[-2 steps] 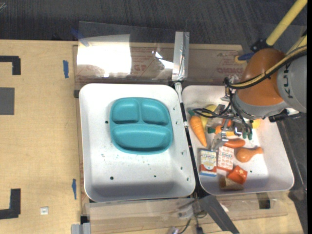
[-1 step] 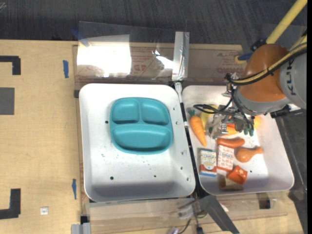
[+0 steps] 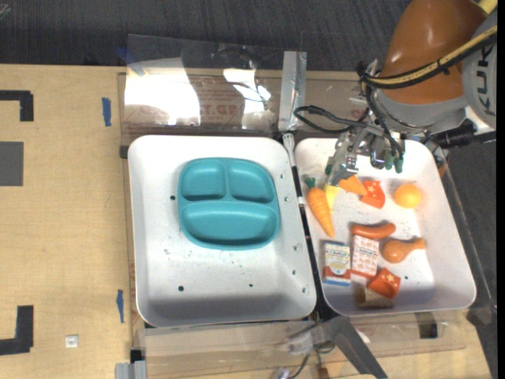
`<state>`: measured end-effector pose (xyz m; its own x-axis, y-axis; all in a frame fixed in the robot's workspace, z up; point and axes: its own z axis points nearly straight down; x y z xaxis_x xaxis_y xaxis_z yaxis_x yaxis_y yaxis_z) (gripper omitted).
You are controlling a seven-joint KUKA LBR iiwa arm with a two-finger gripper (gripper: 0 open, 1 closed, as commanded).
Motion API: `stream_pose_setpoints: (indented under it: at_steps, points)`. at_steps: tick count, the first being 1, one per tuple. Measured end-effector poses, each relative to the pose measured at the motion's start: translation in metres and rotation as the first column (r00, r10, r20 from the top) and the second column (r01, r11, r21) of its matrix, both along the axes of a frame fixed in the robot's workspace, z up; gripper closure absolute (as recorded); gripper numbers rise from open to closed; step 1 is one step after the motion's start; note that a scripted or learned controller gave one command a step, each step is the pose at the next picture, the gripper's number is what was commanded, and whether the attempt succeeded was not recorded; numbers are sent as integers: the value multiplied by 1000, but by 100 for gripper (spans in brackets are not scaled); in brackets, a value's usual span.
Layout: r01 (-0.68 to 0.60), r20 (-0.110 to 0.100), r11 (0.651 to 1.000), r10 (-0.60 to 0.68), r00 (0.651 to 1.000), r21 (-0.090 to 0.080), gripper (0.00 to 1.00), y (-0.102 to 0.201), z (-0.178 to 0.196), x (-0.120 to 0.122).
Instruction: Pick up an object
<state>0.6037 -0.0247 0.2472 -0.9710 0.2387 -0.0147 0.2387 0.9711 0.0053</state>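
In the camera view, our fingers [image 3: 364, 158] hang over the right bin's [image 3: 458, 279] far end; we cannot tell their spread. Just below them lie a carrot [image 3: 320, 210] and an orange ball [image 3: 408, 195]. Leftward, a teal divided plate [image 3: 229, 202] fills the left bin [image 3: 150, 212] on the tan bench [image 3: 55, 227].

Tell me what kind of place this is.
Most likely a robot-grasping test bench in a lab, not a kitchen. Two white bins sit taped to a plywood bench, one holding a teal divided plate, the other toy food such as a carrot, with the gripper above them.
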Motion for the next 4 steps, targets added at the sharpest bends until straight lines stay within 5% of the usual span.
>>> stream_pose_setpoints:
  at_steps: [1, 2, 3, 4]
  points:
    - [-70, -1, 998, 70, 998, -4, 100, -34, 53, 29]
    - [-339, -13, 941, 339, 941, 0, 100, 36, -38, -32]
    - [-387, -8, 922, 387, 922, -2, 100, 92, -61, 8]
    - [-629, -1, 777, 629, 778, -11, 100, 47, 55, 39]
